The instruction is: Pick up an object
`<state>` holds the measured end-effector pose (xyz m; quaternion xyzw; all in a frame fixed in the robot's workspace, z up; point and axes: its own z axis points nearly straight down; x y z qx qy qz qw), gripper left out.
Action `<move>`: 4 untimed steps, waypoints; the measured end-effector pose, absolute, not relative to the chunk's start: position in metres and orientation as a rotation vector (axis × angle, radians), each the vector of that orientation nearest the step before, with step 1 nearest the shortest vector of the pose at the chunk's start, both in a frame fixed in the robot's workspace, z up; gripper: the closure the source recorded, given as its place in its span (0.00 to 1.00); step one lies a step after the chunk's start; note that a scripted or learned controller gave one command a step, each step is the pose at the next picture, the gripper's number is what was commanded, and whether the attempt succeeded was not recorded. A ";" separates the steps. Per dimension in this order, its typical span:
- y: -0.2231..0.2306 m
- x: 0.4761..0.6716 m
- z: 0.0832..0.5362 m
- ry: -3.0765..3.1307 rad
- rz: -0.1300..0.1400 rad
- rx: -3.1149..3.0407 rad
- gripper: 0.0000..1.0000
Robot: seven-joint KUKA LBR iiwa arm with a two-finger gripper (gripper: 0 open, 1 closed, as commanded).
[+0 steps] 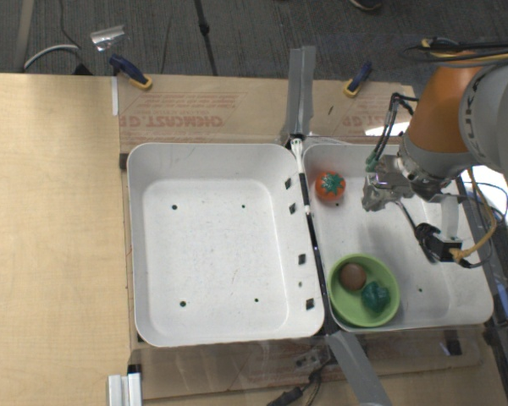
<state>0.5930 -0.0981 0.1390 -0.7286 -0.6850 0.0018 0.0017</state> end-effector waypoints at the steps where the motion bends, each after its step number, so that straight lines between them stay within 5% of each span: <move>1: -0.098 0.593 0.140 -2.151 0.004 -2.288 0.00; 2: -0.097 0.627 0.091 -2.050 0.004 -2.381 0.00; 3: -0.108 0.647 0.092 -1.339 0.005 -2.842 0.00; 4: -0.097 0.563 0.091 -1.359 0.005 -2.830 0.00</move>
